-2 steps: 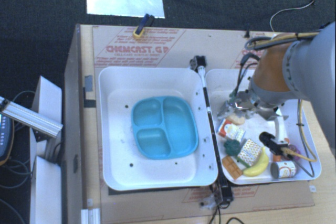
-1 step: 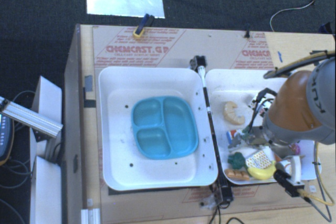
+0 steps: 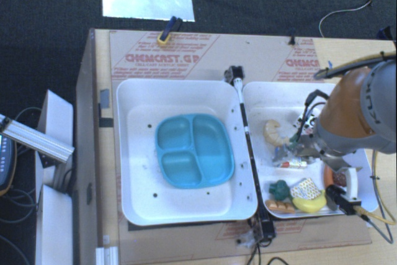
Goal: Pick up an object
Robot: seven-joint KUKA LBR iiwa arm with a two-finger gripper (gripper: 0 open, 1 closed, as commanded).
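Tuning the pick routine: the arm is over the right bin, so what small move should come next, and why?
Probably a short, straight descent. The gripper sits low in the right bin, above a small red and white item and beside a pale curved piece. Nothing visibly sits between its fingers.

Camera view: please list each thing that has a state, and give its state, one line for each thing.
Blue divided plate: lies flat in the left bin, compartments bare.
Gripper: low inside the right bin, among the objects.
Yellow banana-like toy: lies at the near edge of the right bin.
Pale curved piece: lies free, beside the gripper.
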